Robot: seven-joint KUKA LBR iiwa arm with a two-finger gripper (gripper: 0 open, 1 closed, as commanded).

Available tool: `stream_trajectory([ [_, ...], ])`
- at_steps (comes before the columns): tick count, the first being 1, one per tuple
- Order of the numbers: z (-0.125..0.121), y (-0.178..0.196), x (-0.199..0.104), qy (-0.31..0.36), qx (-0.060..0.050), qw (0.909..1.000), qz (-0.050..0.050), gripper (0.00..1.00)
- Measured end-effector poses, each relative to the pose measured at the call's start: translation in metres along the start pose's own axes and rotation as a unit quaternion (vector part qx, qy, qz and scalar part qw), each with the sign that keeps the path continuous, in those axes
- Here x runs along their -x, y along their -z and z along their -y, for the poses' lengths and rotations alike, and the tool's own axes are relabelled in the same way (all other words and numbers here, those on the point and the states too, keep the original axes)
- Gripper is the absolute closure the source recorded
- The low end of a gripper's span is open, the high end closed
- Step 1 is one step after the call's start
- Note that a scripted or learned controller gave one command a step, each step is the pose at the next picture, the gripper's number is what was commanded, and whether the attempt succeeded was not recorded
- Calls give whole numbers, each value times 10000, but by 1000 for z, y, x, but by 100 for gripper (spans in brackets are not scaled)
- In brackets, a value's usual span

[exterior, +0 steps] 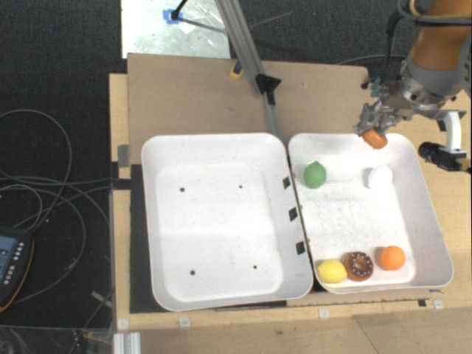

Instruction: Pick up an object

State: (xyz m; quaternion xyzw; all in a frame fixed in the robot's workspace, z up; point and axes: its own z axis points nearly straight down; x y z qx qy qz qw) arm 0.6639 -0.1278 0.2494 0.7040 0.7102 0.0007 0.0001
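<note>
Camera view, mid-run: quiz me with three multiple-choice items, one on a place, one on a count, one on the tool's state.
1. Where does the green ball lie?
A. Left bin
B. Right bin, far half
C. On the bench

2. How many things rest on the right bin floor?
A. Three
B. Five
C. Seven

3. What is the tool doing?
A. Gripping an orange piece
B. Pressing on the donut
C. Resting in the left bin

Key: 1 B, it sits near the divider, far from the near rim. 2 B, ball, white piece, lemon, donut, orange. 3 A, the piece hangs between its fingers above the rim.
</note>
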Motion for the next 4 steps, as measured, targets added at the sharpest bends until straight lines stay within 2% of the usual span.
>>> stream_trajectory([
  [1, 5, 0, -49, 6, 0, 10000, -6, 100],
  [2, 23, -9, -90, 2, -14, 10000, -6, 100],
  [3, 46, -19, -144, 8, -17, 10000, -9, 100],
  [4, 65, -10, -191, 9, -11, 10000, -10, 100],
])
